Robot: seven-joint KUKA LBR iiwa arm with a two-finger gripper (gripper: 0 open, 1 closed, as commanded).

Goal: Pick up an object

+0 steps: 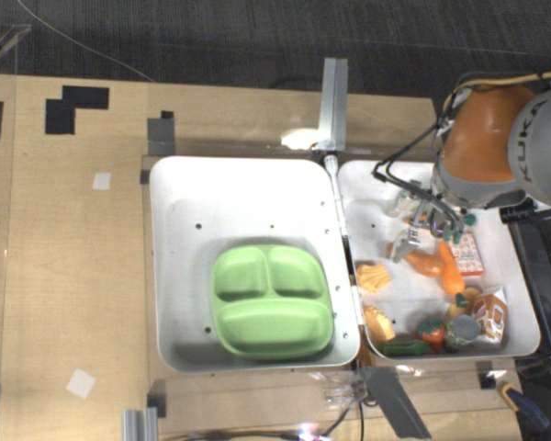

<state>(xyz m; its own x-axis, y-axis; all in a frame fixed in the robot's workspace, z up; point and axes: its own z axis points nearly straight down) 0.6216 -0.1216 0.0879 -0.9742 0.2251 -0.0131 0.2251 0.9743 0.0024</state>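
The right white bin (363, 191) holds several small toy food items. An orange carrot-like piece (438, 265) lies near the bin's middle, with a red and white box (468, 252) to its right. A yellow-orange chunk (374, 277) sits near the left wall. My gripper (423, 230) hangs low over the bin just above and left of the carrot-like piece, under the grey arm with its orange band (482, 145). Nothing can be seen held in it.
Along the right bin's front lie an orange piece (378, 321), a green item (400, 345), a red tomato-like toy (430, 333) and a brown packet (490, 315). The left bin (179, 200) holds a green divided tray (271, 299). A metal post (334, 99) stands between the bins at the back.
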